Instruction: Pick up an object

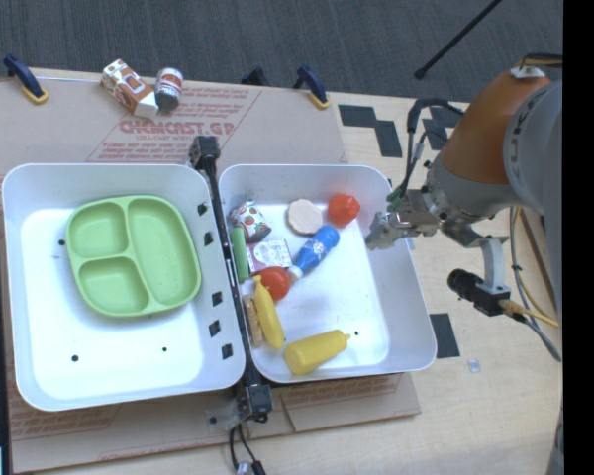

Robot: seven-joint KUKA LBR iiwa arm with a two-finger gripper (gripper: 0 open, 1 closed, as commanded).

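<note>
While the grey arm [495, 146] with its orange band reaches in from the right, its tool [384, 228] sits over the right rim of the right bin [411, 310], and whether it is apart or together cannot be told from this slanted view. Nothing shows clamped in it.

Every likely pick lies in that right bin. A red ball [344, 207] rests nearest the tool, just beside a round tan disc [304, 216]. Below them a blue and white bottle [316, 249] lies tilted, close to a white and pink packet [270, 255]. A red tomato-like piece [275, 283] touches a yellow banana [267, 317], and a yellow mustard bottle [315, 351] lies on its side near the front wall. A green stick [239, 250] runs along the left wall, with a dark wrapped snack [248, 220] just beside its upper end.

The left bin [40, 374] carries a green divided plate [134, 254]. On the cardboard sheet [277, 117] behind the bins, a small carton [125, 84] and a small can [169, 86] lie just beside one another. Blue clamps [312, 84] grip the sheet's far edge on the worktop [376, 107].
</note>
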